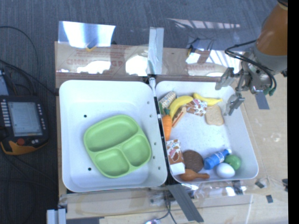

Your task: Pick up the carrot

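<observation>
We see the tapered orange carrot [167, 126] at frame centre, with spread metal fingers [233, 103] empty upper right.

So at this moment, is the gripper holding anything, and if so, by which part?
Nothing is held. The gripper hangs open over the right bin's far right corner, with nothing between its fingers. The carrot lies against the bin's left wall, untouched.

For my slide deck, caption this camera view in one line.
Gripper hovers over right bin; carrot lies untouched at its left wall.
</observation>
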